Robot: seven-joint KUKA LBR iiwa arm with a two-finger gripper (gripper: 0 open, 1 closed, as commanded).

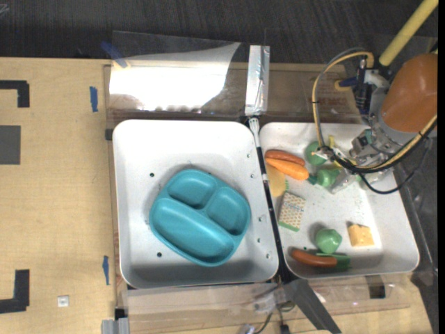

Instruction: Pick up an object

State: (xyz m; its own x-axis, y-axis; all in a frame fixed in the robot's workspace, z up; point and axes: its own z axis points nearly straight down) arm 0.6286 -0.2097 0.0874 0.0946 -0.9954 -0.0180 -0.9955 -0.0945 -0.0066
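The right bin [402, 245] holds several toy foods. An orange carrot [286, 164] lies at its upper left, with a pale yellow piece [277, 184] just below it. A speckled cracker [292, 211] is in the middle, and a green ball [328, 240] and an orange cheese cube [360, 235] sit nearer the front. A red pepper [316, 258] rests at the front wall. My gripper [338, 174] is down in the bin's upper part, right at a green toy [324, 179], with another green piece [315, 152] beside it.
The left bin [132, 152] carries a teal divided plate [200, 216]. The arm's orange band [411, 92] and looping yellow and black cables [327, 89] hang over the right bin's back right corner. A clear plastic sheet [174, 75] lies behind the left bin.
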